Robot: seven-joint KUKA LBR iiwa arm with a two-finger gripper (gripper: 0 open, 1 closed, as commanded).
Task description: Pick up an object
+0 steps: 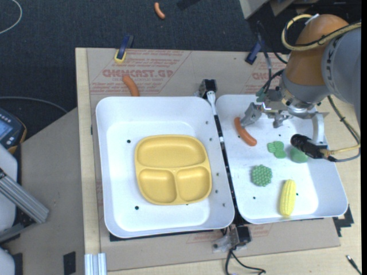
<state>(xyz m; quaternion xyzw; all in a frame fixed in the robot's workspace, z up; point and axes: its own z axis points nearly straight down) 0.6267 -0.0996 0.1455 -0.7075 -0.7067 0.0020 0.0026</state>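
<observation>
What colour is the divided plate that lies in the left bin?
The divided plate is yellow; it shows plainly in the camera view, lying in the white left bin.

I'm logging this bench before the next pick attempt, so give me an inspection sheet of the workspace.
Surface: cardboard bench bearing a left bin and a right bin side by side.
Job's things: in the right bin, a sausage, green leaf, broccoli and corn.
Clutter: yellow tray in the left bin; a second sausage on the cardboard; a third on the floor.
End effector: end effector over the right bin's far end, near the sausage; nothing seen held.
Cables: yellow cable looped at the arm; black wires below the bins.
Surroundings: dark carpet; clamps on the far edge.
</observation>
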